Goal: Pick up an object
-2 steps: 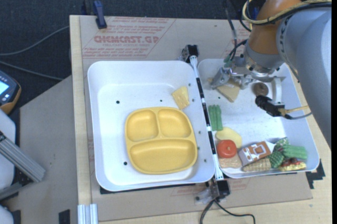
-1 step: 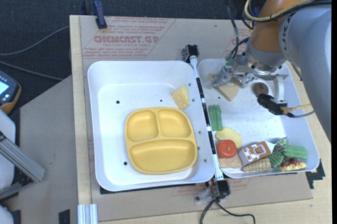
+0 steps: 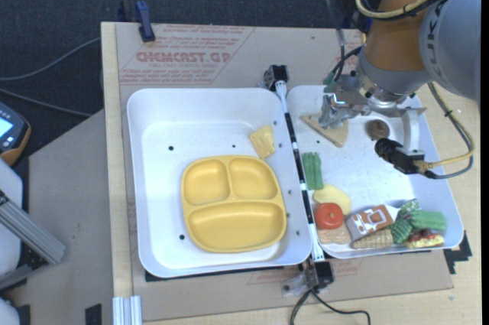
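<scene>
- Two white bins side by side: the left bin (image 3: pixel 153 163) and the right bin (image 3: pixel 435 163).
- One yellow divided plate (image 3: pixel 231 203), three compartments.
- One pale yellow piece (image 3: pixel 263 140) beside it.
- One tan wedge (image 3: pixel 327 129).
- One green stick (image 3: pixel 312 170).
- One red tomato (image 3: pixel 330 216).
- One small brown round piece (image 3: pixel 377 129).
- A heap of toy foods (image 3: pixel 397 225), too jumbled to count.

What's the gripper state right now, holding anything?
Gripper: down in the right bin over a tan wedge-shaped piece; open or shut cannot be told.
</scene>
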